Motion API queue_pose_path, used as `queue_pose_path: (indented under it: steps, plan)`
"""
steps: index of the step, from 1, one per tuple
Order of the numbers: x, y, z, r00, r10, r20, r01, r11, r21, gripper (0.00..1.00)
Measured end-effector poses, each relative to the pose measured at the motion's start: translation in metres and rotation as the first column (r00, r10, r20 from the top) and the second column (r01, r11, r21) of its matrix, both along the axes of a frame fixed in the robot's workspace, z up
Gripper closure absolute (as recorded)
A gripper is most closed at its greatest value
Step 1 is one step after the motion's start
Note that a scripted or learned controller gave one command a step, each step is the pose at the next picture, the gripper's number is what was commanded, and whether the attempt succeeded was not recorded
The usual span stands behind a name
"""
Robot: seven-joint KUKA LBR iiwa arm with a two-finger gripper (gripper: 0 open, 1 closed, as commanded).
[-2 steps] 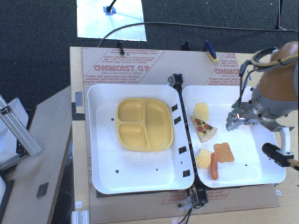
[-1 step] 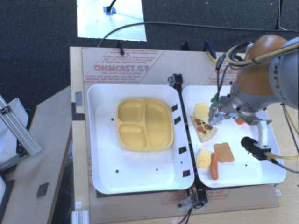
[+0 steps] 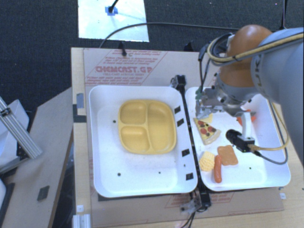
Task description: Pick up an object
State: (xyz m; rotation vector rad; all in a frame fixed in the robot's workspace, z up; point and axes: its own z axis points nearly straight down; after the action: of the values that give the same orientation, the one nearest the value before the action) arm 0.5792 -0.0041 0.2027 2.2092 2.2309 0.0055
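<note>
The gripper (image 3: 203, 109) hangs low in the right bin (image 3: 275, 175), near its left wall, just above the pizza slice (image 3: 207, 131). Whether its fingers are spread or pressed together I cannot tell; nothing seems to be between them. A toast (image 3: 228, 155), a sausage (image 3: 217, 168) and a yellow crinkled piece (image 3: 206, 161) lie toward the near edge. A yellow tray (image 3: 146, 126) sits mid left bin (image 3: 107, 175).

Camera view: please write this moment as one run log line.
gripper: over right bin, above pizza slice | holding: cannot tell | yellow plate: left bin
</note>
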Motion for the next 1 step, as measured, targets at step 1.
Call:
queue_pose_path:
  steps: [1]
  plan:
    - [0.0118,0.0594,0.0142,1.000,0.002,0.000,-0.002,1.000,0.002,1.00]
